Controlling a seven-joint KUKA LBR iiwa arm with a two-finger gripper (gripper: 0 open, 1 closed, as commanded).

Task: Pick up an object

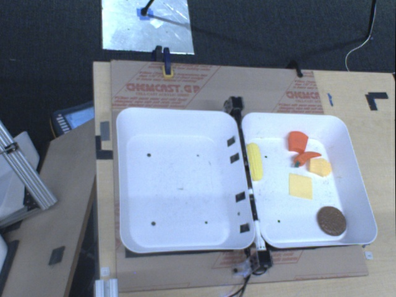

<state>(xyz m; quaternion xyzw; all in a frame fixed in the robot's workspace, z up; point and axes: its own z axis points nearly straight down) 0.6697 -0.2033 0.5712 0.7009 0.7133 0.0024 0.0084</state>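
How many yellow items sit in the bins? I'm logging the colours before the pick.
3, all in the right bin: a corn cob by its left wall, a flat yellow square mid-bin, and a small yellow-orange block above it. None look hidden.

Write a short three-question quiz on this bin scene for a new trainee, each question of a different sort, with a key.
1. True or false: the yellow corn cob lies in the left bin.
2. Multiple choice: which item sits nearest the camera view's bottom edge? A) orange piece B) brown round disc C) flat yellow square
3. Fill in: the corn cob rests against the right bin's ____ wall.

Key: 1 false, it lies in the right bin; 2 B; 3 left, as seen in the camera view.
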